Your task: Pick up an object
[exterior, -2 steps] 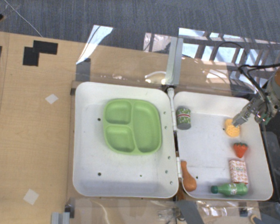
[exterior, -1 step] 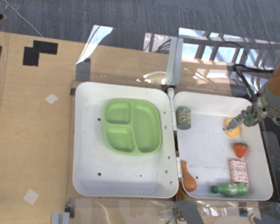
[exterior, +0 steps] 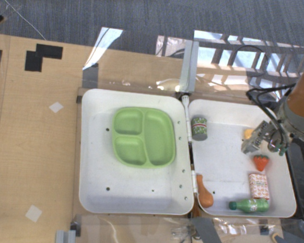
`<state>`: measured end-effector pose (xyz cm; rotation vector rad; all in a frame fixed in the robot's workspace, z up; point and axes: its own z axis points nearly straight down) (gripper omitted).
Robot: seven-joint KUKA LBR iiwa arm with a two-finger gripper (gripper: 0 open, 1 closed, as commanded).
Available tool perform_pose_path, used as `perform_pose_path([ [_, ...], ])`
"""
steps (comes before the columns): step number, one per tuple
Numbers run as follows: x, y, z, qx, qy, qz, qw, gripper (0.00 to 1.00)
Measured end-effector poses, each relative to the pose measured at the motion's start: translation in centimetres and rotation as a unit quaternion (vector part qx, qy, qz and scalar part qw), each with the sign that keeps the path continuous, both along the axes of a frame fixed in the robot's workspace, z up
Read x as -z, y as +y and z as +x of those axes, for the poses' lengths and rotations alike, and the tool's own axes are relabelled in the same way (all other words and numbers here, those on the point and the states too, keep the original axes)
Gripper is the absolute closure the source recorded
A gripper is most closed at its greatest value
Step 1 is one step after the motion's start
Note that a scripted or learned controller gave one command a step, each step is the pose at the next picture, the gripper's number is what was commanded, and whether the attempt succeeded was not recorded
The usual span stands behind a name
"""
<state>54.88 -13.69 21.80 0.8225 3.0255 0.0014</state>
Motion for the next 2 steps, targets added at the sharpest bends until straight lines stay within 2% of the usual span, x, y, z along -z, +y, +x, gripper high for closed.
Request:
perform_pose_path([
  [1,-1.5,-3.0,-6.1,0.097,0.000,0.0000,0.9953,1.00],
  [2,-2.7,-2.9,-5.8,0.093,-0.004,-0.0004,0.9957,1.00],
])
